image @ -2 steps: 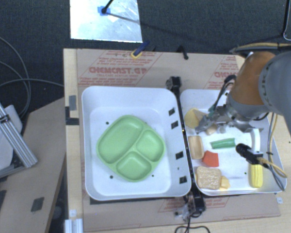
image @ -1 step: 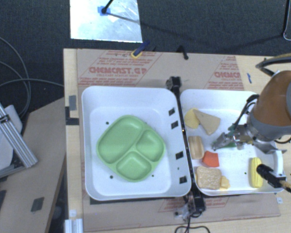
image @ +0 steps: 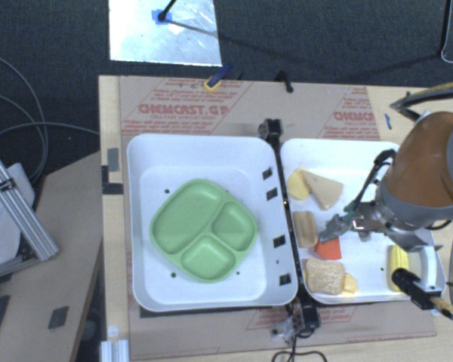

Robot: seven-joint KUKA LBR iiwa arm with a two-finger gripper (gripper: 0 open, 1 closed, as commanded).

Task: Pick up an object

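My pincer (image: 334,228) sits low in the right bin (image: 340,148), its dark fingers pointing toward the divider between the bins, and I cannot tell from this angle how far apart they stand. Just under the tips I see an orange-red piece (image: 330,249), touching or nearly so, though whether it is between the fingers I cannot say. Just left of the tips lies a tan block (image: 305,228), close against the bin's left wall. Above it are a yellow lump (image: 297,185) and a pale wedge (image: 323,188), side by side and near each other. Below the red piece rests a beige crumbly slab (image: 325,276) with a small yellow bit (image: 350,283) at its right, both near the front rim. A corn cob (image: 397,263) lies to the right, beneath the arm's wrist. The top of this bin has bare floor. The left bin (image: 147,161) holds a green divided plate (image: 204,230), with room around it.
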